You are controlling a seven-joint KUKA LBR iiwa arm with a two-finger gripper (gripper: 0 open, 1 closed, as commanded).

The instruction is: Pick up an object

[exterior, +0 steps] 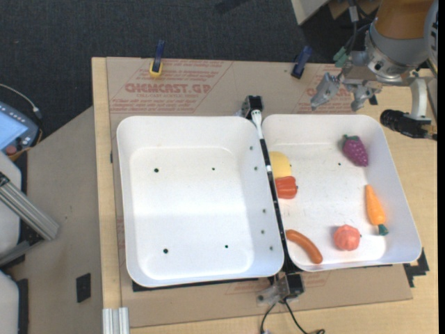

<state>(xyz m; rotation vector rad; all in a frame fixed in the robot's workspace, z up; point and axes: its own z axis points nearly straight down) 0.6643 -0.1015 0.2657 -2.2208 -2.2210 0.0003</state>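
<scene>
My gripper (343, 96) hangs open above the far edge of the right bin (327, 193), with nothing between its fingers. Below it in that bin lie a purple bunch of grapes (354, 150) at the far right, an orange carrot (375, 208) along the right wall, a pink-red strawberry (347, 237) near the front, an orange-red sausage (304, 245) at the front left, and a red pepper (286, 186) touching a yellow piece (279, 163) by the left wall.
The left bin (191, 200) lies beside the right one, their rims meeting at a black divider (265, 162). A yellow clamp (157, 65) and a blue clamp (301, 61) sit on the cardboard's far edge. Black hardware (407, 122) is at the right.
</scene>
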